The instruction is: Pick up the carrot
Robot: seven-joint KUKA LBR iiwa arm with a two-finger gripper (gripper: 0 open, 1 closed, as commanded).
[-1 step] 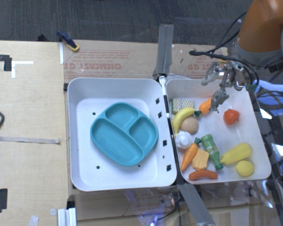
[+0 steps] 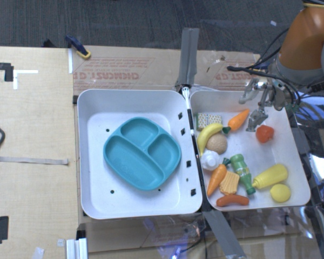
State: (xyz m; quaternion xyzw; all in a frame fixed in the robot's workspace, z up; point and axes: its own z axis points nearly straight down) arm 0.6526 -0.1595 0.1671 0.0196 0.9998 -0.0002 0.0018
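Two orange carrot-shaped toys lie in the right bin (image 2: 297, 161). One carrot (image 2: 238, 120) lies near the back, next to a banana (image 2: 207, 134). The other carrot (image 2: 216, 179) rests lower down on the left side, beside a green bottle (image 2: 241, 171). My gripper (image 2: 256, 108) hangs over the back of this bin, just right of the upper carrot and above-left of a red tomato (image 2: 264, 134). Its fingers look spread and hold nothing.
The right bin also holds a tan ball (image 2: 217, 143), a white garlic bulb (image 2: 209, 159), a yellow squash (image 2: 270, 176), a lemon (image 2: 280, 192), a red sausage (image 2: 232, 200) and an orange cracker (image 2: 229, 183). A blue divided plate (image 2: 142, 152) lies in the left bin (image 2: 92, 188).
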